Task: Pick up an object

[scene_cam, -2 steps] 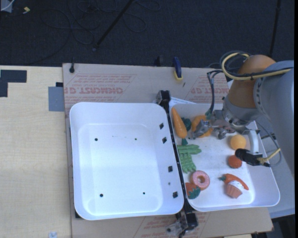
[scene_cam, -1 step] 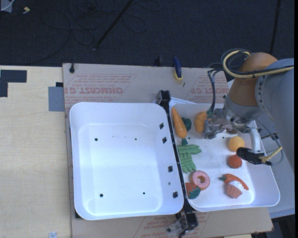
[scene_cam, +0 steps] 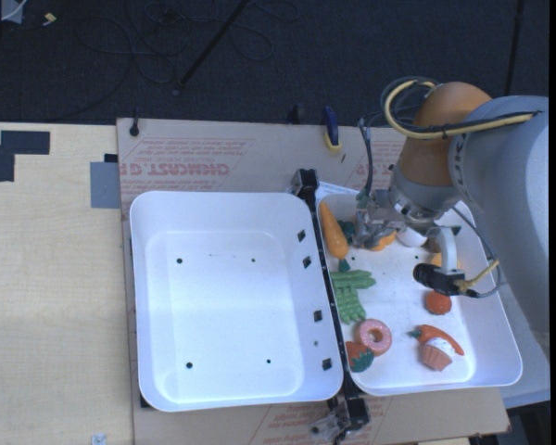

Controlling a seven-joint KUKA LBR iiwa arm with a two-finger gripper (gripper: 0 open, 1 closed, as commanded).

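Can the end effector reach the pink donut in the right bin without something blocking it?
Probably yes. The pink donut lies uncovered near the front of the right bin, with open space above it. The end effector is at the bin's back, and only the green toy lies between them.

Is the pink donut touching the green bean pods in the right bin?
Apart. The camera view shows bare white bin floor between the pink donut and the green bean pods, which lie above it, nearer the divider.
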